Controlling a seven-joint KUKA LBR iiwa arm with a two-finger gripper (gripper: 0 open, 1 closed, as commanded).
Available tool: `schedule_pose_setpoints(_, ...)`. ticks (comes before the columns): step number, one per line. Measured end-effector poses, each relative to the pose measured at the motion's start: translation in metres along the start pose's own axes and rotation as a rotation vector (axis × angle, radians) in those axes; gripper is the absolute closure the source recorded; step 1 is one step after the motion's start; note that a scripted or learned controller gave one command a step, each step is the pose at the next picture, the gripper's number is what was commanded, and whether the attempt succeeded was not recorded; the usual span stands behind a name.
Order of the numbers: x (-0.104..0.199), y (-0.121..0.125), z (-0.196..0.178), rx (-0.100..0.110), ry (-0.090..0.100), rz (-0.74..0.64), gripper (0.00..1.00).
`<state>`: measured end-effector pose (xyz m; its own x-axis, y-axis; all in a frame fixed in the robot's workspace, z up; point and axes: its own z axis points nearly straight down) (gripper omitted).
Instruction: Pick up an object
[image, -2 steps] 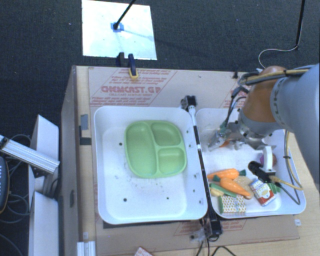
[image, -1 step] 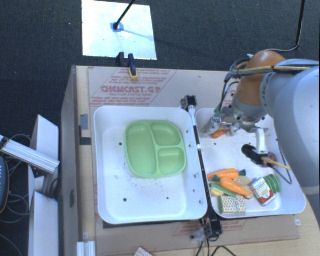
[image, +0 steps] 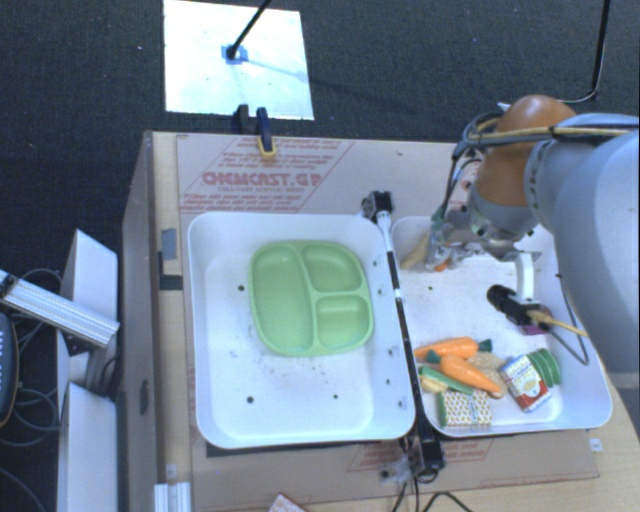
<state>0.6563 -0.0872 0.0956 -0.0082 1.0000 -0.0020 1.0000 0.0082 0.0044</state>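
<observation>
My gripper (image: 440, 258) hangs low over the far left corner of the right bin (image: 590, 405). A small tan object (image: 415, 251) lies right beside it, against the bin's left wall; whether it is touched I cannot tell. Toy food is heaped at the near side of this bin: two orange carrots (image: 452, 348) (image: 470, 375), a green pod (image: 433, 381), a checkered yellow packet (image: 462, 408) and a red-and-white can (image: 523, 384) next to a green lid (image: 546, 363).
The left bin (image: 225, 400) holds a green divided plate (image: 308, 298). A dark divider bar (image: 397, 300) runs between the two bins. My grey arm (image: 590, 200) covers the right bin's far right side.
</observation>
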Motion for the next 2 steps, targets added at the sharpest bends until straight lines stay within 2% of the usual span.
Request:
schedule_pose_setpoints(1, 0.035, -0.03, -0.119, -0.001, 0.002, 0.002, 1.0)
schedule_pose_setpoints(2, 0.055, -0.084, -0.155, 0.002, 0.002, 0.002, 1.0)
